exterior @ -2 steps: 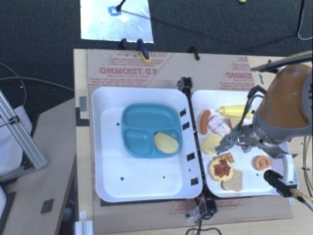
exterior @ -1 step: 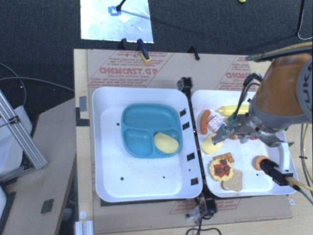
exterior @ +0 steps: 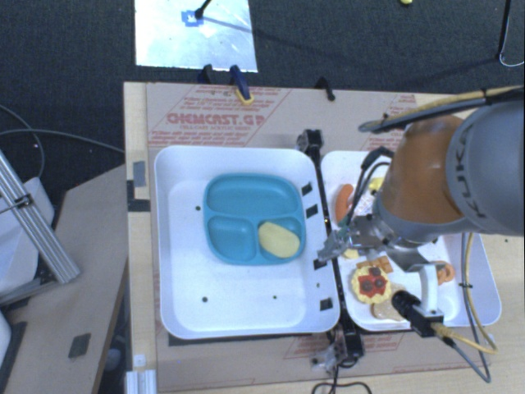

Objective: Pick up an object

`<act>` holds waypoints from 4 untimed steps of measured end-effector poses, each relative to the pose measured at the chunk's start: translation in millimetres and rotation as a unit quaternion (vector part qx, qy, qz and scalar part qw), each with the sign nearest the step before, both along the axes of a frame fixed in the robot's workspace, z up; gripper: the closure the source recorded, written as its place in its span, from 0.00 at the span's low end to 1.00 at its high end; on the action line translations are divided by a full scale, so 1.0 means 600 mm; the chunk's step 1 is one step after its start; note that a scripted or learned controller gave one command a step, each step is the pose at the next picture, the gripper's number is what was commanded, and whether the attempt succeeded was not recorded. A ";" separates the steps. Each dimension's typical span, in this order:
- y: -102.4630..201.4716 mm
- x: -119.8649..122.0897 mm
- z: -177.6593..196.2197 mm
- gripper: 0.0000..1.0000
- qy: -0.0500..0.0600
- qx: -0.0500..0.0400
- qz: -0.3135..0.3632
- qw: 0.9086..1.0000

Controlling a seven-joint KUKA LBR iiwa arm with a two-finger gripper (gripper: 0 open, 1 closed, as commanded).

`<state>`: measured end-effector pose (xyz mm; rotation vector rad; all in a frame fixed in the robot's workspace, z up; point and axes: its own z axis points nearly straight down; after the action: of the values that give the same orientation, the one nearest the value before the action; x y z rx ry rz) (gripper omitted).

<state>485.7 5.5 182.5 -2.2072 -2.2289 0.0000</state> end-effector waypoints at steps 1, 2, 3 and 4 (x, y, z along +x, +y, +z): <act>-0.029 0.007 0.003 0.00 -0.003 -0.002 -0.005 1.000; -0.087 0.002 0.003 0.00 -0.002 -0.002 -0.006 1.000; 0.031 0.036 0.003 0.00 -0.003 0.000 0.001 1.000; 0.070 0.004 0.171 0.00 -0.007 0.000 -0.001 1.000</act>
<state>487.9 47.2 285.4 -2.2159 -2.2348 -0.0166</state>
